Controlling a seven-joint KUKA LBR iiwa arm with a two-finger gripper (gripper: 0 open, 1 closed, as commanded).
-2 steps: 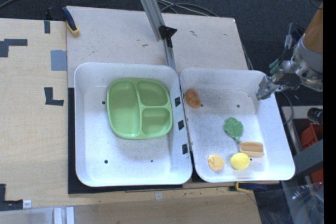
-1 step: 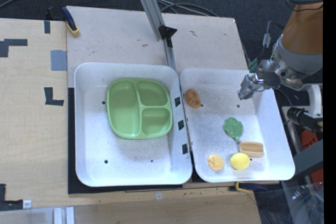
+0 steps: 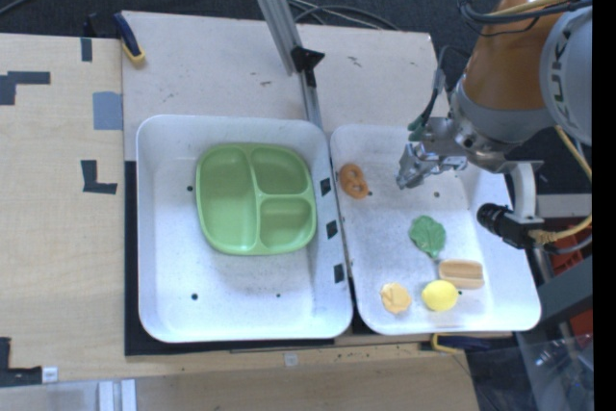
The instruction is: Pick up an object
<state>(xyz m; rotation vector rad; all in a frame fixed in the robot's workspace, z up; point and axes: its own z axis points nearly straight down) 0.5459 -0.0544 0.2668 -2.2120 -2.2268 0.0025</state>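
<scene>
The gripper (image 3: 416, 170) hangs in the upper middle of the right-hand bin (image 3: 500, 311), right of frame centre, with the grey and orange arm behind it at the upper right. Its metal tips are too small and blurred to read, so I cannot tell whether the jaws are released or clenched, and nothing shows between them.

The candidates all lie in that bin. An orange pretzel-like piece (image 3: 353, 180) sits near the bin's left wall, level with the gripper and apart from it. A green leafy piece (image 3: 427, 235) lies just below the gripper. Further down, toward the lower right of the frame, a bun-shaped piece (image 3: 461, 273), a yellow ball (image 3: 440, 295) and an orange lump (image 3: 396, 297) cluster close together. The left-hand bin (image 3: 154, 207) holds a green divided plate (image 3: 256, 198).

The main risk, as I judge it, is a descent onto bare bin floor, since the gripper appears to stand between the pretzel piece and the leafy piece, not over either. If it goes for the leafy piece, that looks flat and low, so the tips may scrape the floor or close above it. In the lower cluster, the ball could roll away at a touch, and the tight spacing could make the tips nudge a neighbour instead of straddling one item. The pretzel piece's nearness to the wall leaves little room on that side
</scene>
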